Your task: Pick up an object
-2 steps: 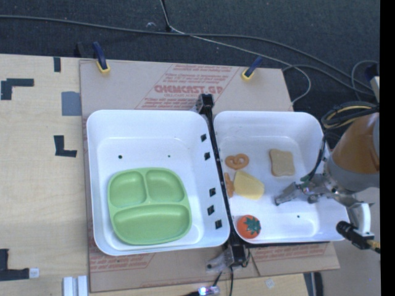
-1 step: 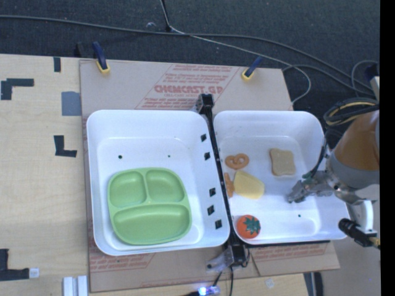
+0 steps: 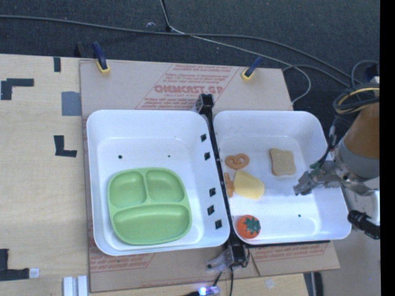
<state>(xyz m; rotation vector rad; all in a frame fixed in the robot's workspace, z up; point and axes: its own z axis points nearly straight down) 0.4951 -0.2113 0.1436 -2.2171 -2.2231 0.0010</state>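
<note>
Camera view, two white bins [image 3: 154, 119] on cardboard sheet [image 3: 185, 85], dark carpet [image 3: 247, 11].

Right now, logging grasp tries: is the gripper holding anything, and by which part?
Nothing is held. The gripper hangs over bare floor of the right bin, apart from the bread slice.

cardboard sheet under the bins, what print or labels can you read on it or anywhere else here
"CHEMCAST GP": red print on the cardboard sheet, above the two white bins, running at a slant.
Smaller red lines above and below that name: too blurred to read.
More red print at the sheet's lower edges, left and right: too small to read.
The green tray, the food items and the hand bear no readable text.
</note>
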